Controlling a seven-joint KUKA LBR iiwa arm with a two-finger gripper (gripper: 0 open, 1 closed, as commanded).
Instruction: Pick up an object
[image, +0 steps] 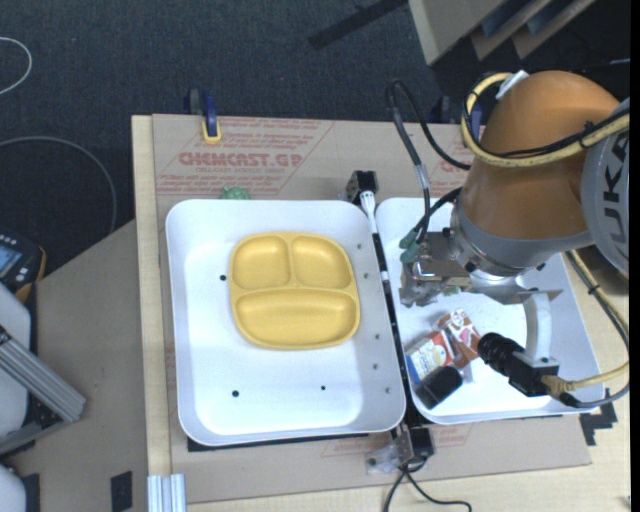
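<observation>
Two small things lie in the right bin (585, 335) just on the near side of the claw (424, 283): a red-and-white packet (452, 343), close to the claw but apart from it, and a black block (441, 384) touching the packet's nearer end. Whether the claw is open or closed, or holds anything, cannot be told. Well off to the claw's side, in the left bin (200, 330), sits a yellow divided plate (294, 290).

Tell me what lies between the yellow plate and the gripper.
Camera view: a bare strip of the left bin, then its rim against that of the right bin. No loose item sits between the yellow plate and the gripper.
</observation>
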